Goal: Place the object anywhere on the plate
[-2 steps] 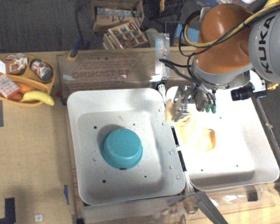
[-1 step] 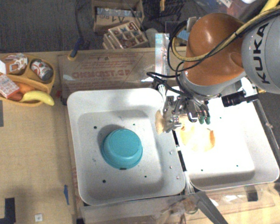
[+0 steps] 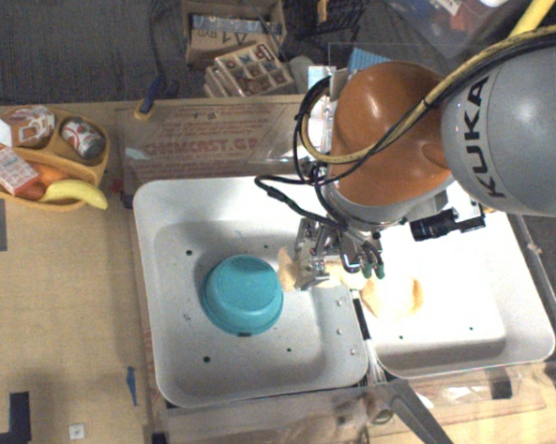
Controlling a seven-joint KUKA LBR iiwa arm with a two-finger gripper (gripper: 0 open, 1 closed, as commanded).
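The gripper (image 3: pixel 335 260) hangs over the left bin's (image 3: pixel 165 223) right edge, beside the upturned teal bowl (image 3: pixel 243 294); its opening cannot be told. A pale yellowish object (image 3: pixel 395 296) lies in the right bin (image 3: pixel 511 343), long axis roughly left-right.

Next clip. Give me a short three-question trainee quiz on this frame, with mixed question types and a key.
1. True or false: the teal bowl lies in the left bin.
2. Which bin holds the pale yellow object?
A. left bin
B. right bin
C. neither
3. Fill in: the end effector hangs near the ___ between the two bins.

Key
1. True.
2. B.
3. Divide; it sits just right of the bowl, close to the bins' shared edge.
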